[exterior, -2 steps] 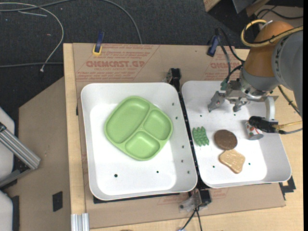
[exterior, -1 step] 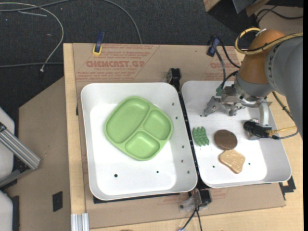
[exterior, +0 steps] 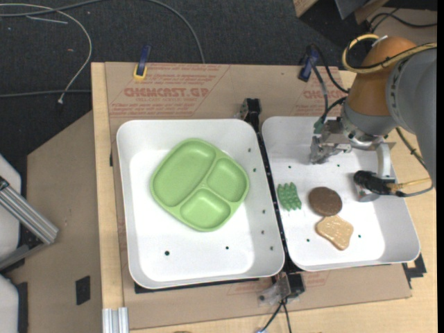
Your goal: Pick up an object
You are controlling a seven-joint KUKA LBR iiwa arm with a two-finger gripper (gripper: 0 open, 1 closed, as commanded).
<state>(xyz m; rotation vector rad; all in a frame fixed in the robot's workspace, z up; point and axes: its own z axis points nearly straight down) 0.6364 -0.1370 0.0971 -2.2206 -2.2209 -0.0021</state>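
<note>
Below the tool [exterior: 325, 150], state unclear, lies a brown disc [exterior: 325, 201], well apart.

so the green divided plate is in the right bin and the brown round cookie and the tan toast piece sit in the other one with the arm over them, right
Not quite: the camera view shows the green divided plastic plate in the left white bin, not the right. The brown round cookie and the tan toast-shaped piece do lie in the right white bin, where the gripper reaches in.
</note>
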